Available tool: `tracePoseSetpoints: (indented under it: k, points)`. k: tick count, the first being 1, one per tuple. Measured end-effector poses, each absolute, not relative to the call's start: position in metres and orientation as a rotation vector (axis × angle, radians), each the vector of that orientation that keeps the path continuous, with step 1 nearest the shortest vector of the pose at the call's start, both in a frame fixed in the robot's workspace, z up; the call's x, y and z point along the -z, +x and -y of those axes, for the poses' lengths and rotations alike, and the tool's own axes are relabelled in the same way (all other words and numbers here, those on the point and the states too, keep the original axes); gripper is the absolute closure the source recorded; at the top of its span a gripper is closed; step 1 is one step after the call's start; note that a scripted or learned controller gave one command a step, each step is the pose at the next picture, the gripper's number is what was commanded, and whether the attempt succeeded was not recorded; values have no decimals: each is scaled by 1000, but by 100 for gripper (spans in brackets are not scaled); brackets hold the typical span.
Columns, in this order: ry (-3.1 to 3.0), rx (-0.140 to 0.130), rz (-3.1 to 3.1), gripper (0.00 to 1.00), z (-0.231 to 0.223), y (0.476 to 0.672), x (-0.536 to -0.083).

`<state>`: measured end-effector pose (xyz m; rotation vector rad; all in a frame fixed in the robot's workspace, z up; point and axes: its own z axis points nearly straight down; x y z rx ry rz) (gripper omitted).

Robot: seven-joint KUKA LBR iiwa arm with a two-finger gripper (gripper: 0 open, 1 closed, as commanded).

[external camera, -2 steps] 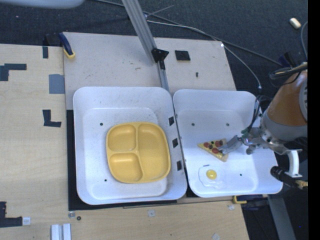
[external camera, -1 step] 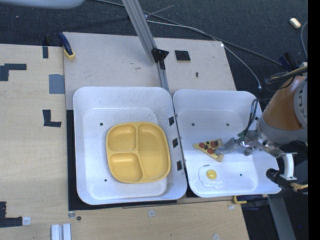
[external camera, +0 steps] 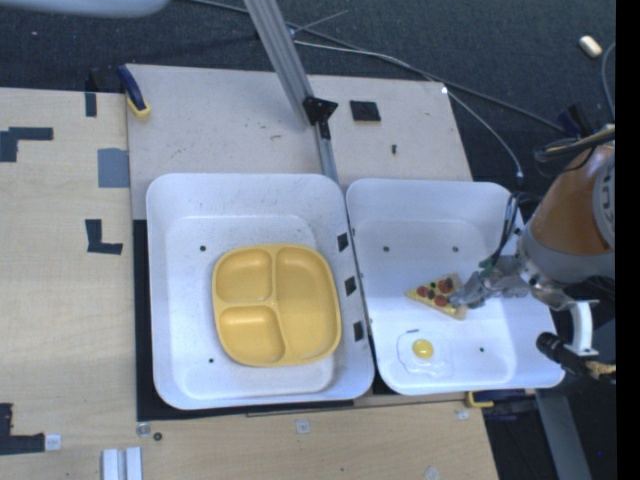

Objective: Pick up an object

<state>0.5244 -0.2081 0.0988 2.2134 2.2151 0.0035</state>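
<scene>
In the right bin [external camera: 400, 208] lies a toy pizza slice [external camera: 434, 295] with red and dark toppings, and nearer the front a toy fried egg [external camera: 422, 351]. My gripper [external camera: 468, 294] comes in from the right and sits at the right end of the pizza slice, touching or overlapping it. The arm's orange band [external camera: 570, 213] is at the right edge. A yellow divided plate [external camera: 276, 304] rests in the left bin [external camera: 180, 208].
A slanted metal pole [external camera: 290, 58] crosses the bench behind the bins. Cables run over the dark floor at the back right. A yellow-and-blue clamp [external camera: 133, 93] sits at the bench's back left corner.
</scene>
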Motion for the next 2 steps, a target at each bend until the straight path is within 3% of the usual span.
tracePoseSetpoints:
  k: [2]
  points:
    - [2215, -4, -2219, 100, 210, 531, -224]
